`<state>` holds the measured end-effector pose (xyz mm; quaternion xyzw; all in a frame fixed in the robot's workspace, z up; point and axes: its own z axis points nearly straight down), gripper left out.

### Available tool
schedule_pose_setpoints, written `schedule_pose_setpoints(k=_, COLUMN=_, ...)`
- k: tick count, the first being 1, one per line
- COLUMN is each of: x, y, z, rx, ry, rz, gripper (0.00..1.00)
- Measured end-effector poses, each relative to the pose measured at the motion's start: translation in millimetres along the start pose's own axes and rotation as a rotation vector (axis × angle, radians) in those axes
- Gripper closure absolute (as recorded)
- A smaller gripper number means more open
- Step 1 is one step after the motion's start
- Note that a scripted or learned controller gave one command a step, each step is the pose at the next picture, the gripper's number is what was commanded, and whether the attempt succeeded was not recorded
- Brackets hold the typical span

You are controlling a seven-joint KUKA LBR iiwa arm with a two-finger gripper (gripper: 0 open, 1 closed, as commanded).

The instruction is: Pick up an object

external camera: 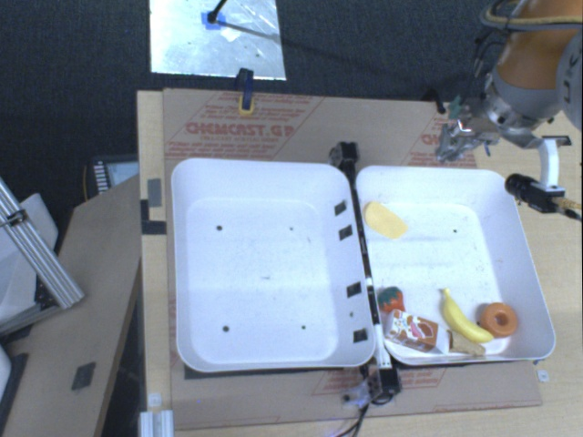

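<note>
You see the grey two-finger gripper hanging above the far rim of the right-hand shallow white plastic bin; whether it is spread or pressed together, you cannot tell. Aim for the smooth curved yellow banana near the front, beside the round orange doughnut; the flat pale-yellow slice offers little to pinch.

Brown printed cardboard sheet: lies beneath the claw. Right shallow white plastic bin: just in front of the claw. Left shallow white plastic bin: well to the claw's left in view. Square reflective foil sheet: far up-left of the claw.
</note>
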<state>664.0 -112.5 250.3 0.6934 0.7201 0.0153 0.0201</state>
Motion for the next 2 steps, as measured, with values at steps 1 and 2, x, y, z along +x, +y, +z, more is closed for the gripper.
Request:
schedule_pose_setpoints(k=1, x=-0.2, y=1.4, z=-10.9, rx=-0.003, ry=-0.001, rz=-0.003, gripper=1.0)
schedule_pose_setpoints(k=2, x=-0.4, y=2.7, z=-21.7, rx=-0.007, ry=-0.001, rz=-0.007, gripper=1.0)
